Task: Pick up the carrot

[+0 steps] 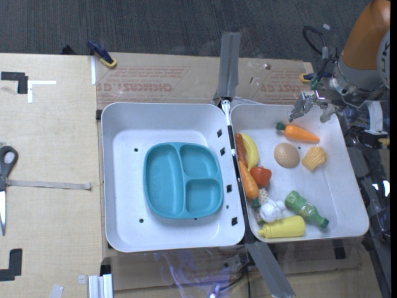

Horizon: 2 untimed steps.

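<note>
The carrot (299,133) lies in the right bin (347,185), near its far edge, with its green stem end pointing left and its orange tip pointing right. The gripper (314,107) hangs just above and beyond it, over the far rim of that bin, with its two fingers spread apart and nothing between them. The arm (366,36) reaches in from the right, its orange band high in the corner. In the same bin, an egg (286,155) sits just in front of the carrot, with a small yellow ridged piece (314,159) beside it to the right. Along the bin's left wall are a banana (249,149), a red pepper (260,176) and a long orange piece (247,180). Nearer the front lie a green bottle (305,208), a yellow bottle (283,228) and a small white thing (270,211). The left bin (118,185) holds a blue divided plate (183,180). A pair of scissors (5,185) rests on the bench at the far left
</note>
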Available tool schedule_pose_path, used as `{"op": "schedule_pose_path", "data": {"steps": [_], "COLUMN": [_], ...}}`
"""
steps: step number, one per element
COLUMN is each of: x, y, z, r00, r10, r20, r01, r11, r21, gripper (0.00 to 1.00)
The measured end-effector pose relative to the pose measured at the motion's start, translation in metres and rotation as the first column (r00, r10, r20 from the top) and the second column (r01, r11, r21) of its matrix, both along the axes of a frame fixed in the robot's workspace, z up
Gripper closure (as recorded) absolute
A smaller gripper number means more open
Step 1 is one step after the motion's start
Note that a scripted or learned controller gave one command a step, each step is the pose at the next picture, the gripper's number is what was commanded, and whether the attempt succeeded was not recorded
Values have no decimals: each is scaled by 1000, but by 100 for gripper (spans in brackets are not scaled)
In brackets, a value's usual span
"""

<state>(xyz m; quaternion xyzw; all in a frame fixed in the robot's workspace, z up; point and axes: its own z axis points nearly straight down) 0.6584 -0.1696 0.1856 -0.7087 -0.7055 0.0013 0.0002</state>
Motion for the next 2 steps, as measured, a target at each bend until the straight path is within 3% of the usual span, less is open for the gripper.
{"op": "schedule_pose_path", "data": {"steps": [1, 2], "x": [1, 2], "y": [-29, -29], "z": [-92, -82], "r00": [995, 996], "r10": [-98, -94], "r20": [3, 5], "r01": [98, 94], "r11": [995, 996], "r21": [-1, -2], "gripper": [0, 100]}}
